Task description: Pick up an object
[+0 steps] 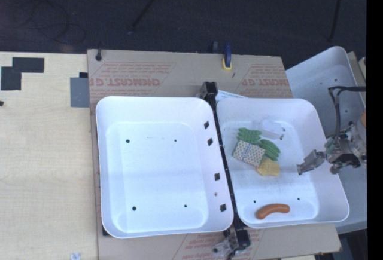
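My claw [312,161] reaches in from the right, low over the right bin [323,205], near its right wall. The rest of my arm is mostly cut off at the frame's edge; what shows is the dark wrist hardware by the bin's rim, with the claw pointing left toward the bin's middle. I cannot tell the state of the claw itself, it is too small and dim. Nothing shows in it.

The things to pick lie left of the claw, apart from it: a green pod cluster [258,140], a checkered pad [248,152] touching it, a yellow piece [268,167] just beside the pad, and a clear bit [273,129] above them. An orange sausage [273,210] lies near the bin's front wall. The left bin [108,151] sits alongside.
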